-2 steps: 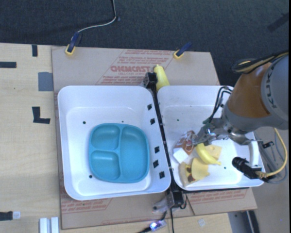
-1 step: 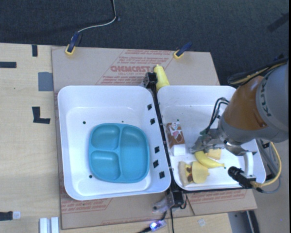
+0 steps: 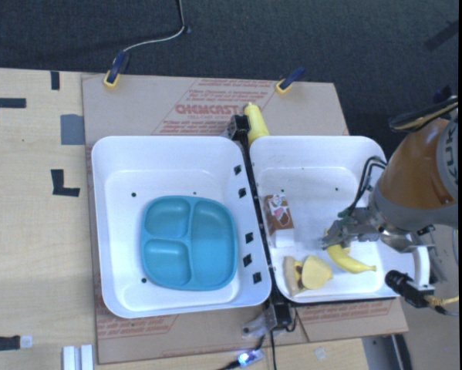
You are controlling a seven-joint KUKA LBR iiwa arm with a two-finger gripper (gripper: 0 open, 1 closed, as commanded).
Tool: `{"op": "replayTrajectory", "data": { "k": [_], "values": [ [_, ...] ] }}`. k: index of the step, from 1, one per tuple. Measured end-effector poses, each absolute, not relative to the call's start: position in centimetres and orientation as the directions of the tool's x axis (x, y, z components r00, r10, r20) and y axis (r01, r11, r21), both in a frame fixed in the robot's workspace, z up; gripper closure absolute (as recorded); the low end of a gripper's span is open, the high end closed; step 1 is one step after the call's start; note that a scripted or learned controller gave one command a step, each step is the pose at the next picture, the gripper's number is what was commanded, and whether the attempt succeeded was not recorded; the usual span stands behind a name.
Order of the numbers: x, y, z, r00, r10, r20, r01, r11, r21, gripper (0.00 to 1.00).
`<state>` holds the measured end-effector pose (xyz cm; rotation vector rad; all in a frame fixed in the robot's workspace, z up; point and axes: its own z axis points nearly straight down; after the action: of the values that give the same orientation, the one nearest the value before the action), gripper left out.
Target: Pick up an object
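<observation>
Two bins sit before me, and near the right bin's [image 3: 369, 149] front edge my tool [image 3: 340, 236] hovers at the banana [image 3: 351, 261], so next I must descend and pinch.

Two bins sit side by side on a cardboard sheet [image 3: 207, 106] that lies on the surface [image 3: 30, 206]. The left bin [image 3: 111, 160] holds a plate with three parts [image 3: 189, 242], near the middle. The right bin [image 3: 315, 149] holds a small packet [image 3: 278, 212] on its left side. Near the front of this bin lie a cut fruit piece [image 3: 308, 273] and, just to its right, a banana [image 3: 349, 260]. The gripper [image 3: 345, 232] hangs over the banana's far end. Two clamps [image 3: 115, 69] grip the sheet's far edge.
</observation>
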<state>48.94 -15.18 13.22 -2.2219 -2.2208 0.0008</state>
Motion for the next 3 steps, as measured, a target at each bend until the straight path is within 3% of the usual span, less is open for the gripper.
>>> {"op": "replayTrajectory", "data": {
  "k": [1,2,3],
  "values": [
    [48.4,-14.0,16.5,-0.002,1.0,0.001,1.0,0.002,0.0,1.0],
    [48.6,-10.1,34.4,-0.007,1.0,-0.002,1.0,0.007,0.018,1.0],
    [48.3,-4.7,27.0,-0.006,1.0,0.002,1.0,0.006,-0.008,1.0]
  ]
}}
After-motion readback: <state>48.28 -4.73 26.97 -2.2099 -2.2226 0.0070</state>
